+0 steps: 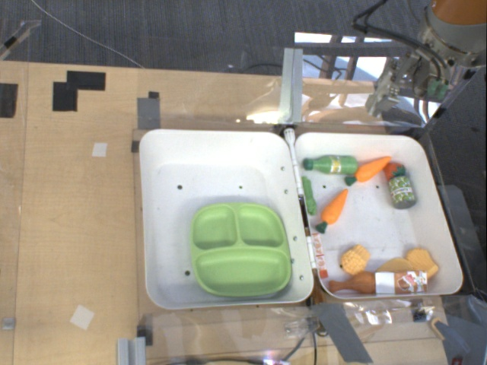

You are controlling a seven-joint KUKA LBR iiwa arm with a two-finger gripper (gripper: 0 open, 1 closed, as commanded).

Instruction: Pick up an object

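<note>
My gripper (397, 90) hangs above the far rim of the right bin (450, 226); open or closed, I cannot tell; the nearest pick is probably the upper carrot (373, 169), just inside that rim, lying aslant beside the green bottle (331, 164); I count two carrots, two bottles, one jar (401, 190); one green plate (240, 249) sits in the left bin.

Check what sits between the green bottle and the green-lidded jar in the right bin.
Camera view: an orange toy carrot lies between the green plastic bottle and the green-lidded jar, its leafy end toward the bottle.
</note>
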